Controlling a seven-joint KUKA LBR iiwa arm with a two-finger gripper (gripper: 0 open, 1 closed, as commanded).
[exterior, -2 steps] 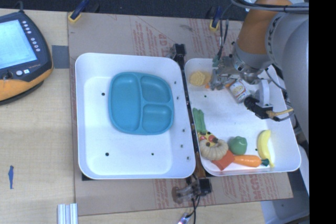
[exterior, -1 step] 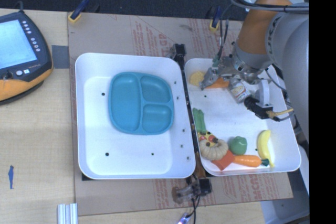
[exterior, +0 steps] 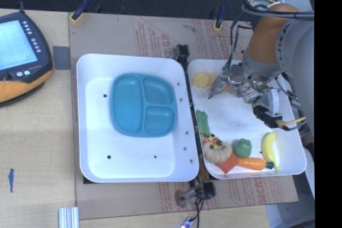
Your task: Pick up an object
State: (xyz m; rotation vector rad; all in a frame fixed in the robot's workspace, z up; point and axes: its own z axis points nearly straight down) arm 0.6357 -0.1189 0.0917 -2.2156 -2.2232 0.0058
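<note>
Approach step: my gripper [exterior: 215, 89], fingers slightly parted and holding nothing, hangs over the far end of the right bin [exterior: 291, 165] just beside the yellow round piece [exterior: 201, 80], so I judge the next move is to descend and close on it.
</note>
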